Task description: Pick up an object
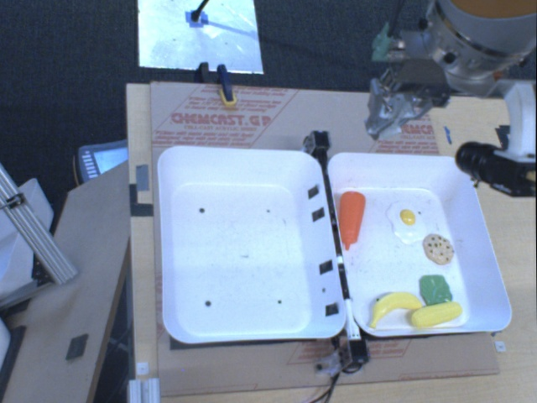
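Robotics lab: bench (252,107), white bins (243,242), toy food.

Two bins side by side on worktop (252,112). Right bin (478,225): carrot (351,217) at left; fried egg (406,222) right of it; cookie (437,248) nearer; banana (394,306), corn cob (435,314) at front. Left bin (243,242) alongside.

Two white bins sit side by side on the bench (210,103): the left bin (180,166) and the right bin (478,225); the right bin holds one orange carrot (351,217), one fried egg (407,222), one cookie (437,248), one green piece (435,288), one banana (393,306) and one yellow oblong piece (435,314); six items in all.
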You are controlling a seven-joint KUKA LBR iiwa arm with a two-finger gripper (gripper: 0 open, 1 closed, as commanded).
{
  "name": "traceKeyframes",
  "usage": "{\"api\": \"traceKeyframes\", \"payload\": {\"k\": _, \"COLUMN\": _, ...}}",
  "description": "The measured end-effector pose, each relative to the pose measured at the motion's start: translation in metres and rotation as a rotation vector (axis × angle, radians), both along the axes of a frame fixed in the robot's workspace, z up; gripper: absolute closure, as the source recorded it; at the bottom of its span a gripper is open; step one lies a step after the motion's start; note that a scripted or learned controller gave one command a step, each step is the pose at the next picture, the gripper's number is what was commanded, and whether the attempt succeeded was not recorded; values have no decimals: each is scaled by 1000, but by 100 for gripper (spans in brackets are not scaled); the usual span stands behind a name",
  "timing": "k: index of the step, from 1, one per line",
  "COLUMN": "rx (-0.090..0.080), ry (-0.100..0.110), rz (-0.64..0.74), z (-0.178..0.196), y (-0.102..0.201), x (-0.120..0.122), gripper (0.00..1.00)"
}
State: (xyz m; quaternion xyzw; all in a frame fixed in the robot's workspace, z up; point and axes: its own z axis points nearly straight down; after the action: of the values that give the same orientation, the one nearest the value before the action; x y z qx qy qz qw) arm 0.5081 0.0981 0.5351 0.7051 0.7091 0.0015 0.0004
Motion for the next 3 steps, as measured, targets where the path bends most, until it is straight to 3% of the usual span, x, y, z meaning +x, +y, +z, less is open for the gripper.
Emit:
{"api": "traceKeyframes", "payload": {"k": 1, "rx": 0, "ry": 1, "rz": -4, "z": 0, "y": -7, "x": -15, "gripper": 100}}
{"api": "traceKeyframes", "payload": {"k": 3, "rx": -1, "ry": 0, "rz": -1, "z": 0, "y": 8, "x": -4, "gripper": 100}}
